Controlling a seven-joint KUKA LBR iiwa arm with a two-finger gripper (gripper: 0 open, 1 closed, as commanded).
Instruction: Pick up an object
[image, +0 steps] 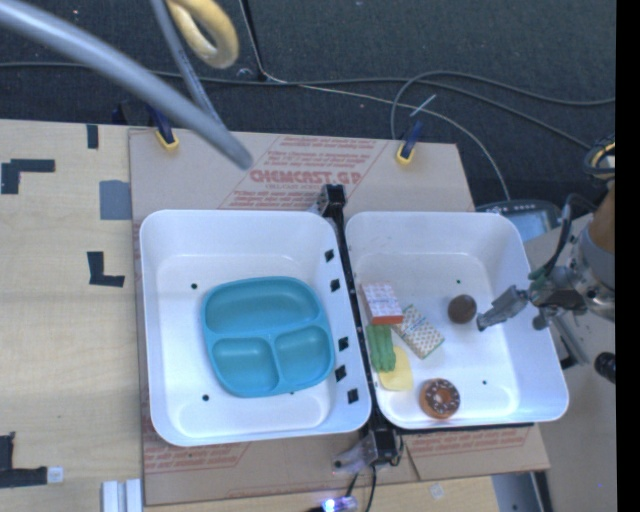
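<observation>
The gripper (500, 308) hangs at the right bin's (500, 232) 3 o'clock rim, apparently poised beside the brown ball (461, 309). I cannot tell its state. The donut (439, 398) lies at 6 o'clock.

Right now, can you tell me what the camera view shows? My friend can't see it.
The end effector hangs over the right bin, close to a small brown ball. That bin also holds a donut, a red-and-white box, a checkered packet and a green and yellow piece. A blue divided plate sits in the left bin.
</observation>
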